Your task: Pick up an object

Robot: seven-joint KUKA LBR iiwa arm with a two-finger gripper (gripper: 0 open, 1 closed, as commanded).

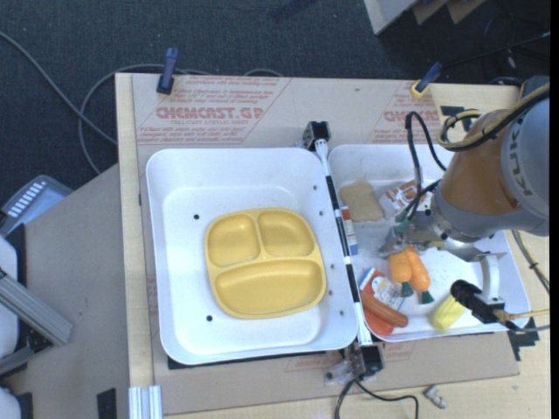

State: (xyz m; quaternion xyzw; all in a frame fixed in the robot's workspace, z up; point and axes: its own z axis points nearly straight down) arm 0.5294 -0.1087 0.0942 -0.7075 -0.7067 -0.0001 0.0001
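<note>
The claw (pixel 409 234) is lowered into the right bin (pixel 515 273) near the bench's right edge, just above the toy carrot (pixel 409 269), presumably for a grasp, though whether it is spread or closed cannot be told.

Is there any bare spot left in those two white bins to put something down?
Yes. The left bin has bare floor all round the yellow divided plate, widest along its far and left walls. The right bin is crowded: bread slice, carrot, hot dog and corn, with the arm above.
</note>
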